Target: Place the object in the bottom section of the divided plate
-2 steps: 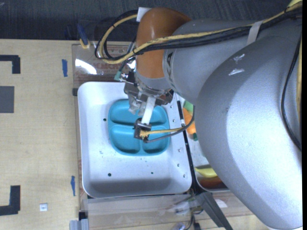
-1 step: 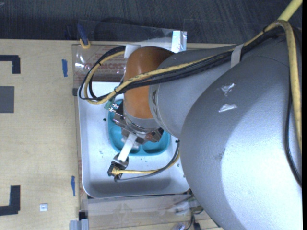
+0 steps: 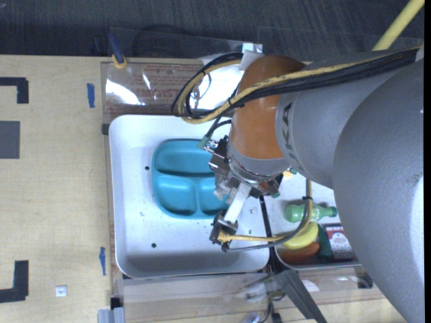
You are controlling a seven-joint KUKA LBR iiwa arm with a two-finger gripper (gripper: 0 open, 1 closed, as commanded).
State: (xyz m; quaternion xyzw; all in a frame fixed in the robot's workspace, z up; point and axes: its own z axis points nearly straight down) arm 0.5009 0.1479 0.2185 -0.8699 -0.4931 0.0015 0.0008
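Observation:
A blue divided plate (image 3: 176, 180) lies in the left white bin (image 3: 128, 207), with one long section toward the top and two smaller ones below it. My gripper (image 3: 220, 180) hangs over the plate's right edge, under the orange band of the wrist. The wrist hides the plate's right part and whatever is under the gripper.
The right bin (image 3: 316, 266), mostly covered by the arm, holds a green bottle-shaped toy (image 3: 311, 212), a yellow banana (image 3: 304, 234), an orange-red item (image 3: 300, 251) and a dark red box (image 3: 337, 242). A transparent sheet (image 3: 155, 83) lies behind the left bin.

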